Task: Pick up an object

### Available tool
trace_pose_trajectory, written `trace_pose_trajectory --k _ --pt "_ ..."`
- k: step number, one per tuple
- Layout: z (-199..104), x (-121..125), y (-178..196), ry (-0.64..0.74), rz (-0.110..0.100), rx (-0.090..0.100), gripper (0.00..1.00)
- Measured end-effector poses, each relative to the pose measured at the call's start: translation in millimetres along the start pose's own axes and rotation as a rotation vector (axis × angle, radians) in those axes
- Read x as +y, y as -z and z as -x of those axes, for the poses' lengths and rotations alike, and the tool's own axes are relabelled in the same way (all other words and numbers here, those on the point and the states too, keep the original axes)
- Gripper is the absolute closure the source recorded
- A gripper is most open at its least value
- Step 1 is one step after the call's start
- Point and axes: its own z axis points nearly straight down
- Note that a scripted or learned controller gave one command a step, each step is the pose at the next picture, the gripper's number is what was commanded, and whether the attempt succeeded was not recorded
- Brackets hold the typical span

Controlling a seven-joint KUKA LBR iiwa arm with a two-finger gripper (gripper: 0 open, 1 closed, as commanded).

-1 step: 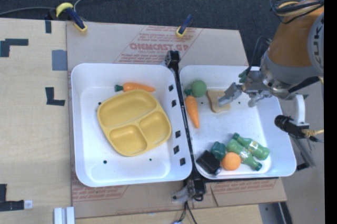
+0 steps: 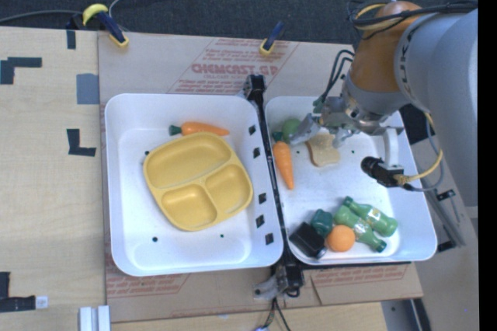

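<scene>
So my claw point(image 2: 324, 131) hangs spread apart over the bread slice point(image 2: 324, 151) at the right bin's point(image 2: 419, 240) twelve o'clock, gripping nothing, and I reckon the carrot point(image 2: 283, 164) at nine o'clock could get bumped.

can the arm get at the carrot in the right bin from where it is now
Probably yes. The carrot lies on open bin floor beside the divider, with nothing on top of it. The pincer hangs just to its right, over the tan bread-like piece. The right bin wall close by may crowd a grasp.
</scene>
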Motion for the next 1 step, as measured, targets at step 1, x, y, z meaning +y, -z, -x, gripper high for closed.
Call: trace_pose_trajectory --k 1 --pt "20.2 7.2 -54.5 0.000 0.007 -0.001 0.00"
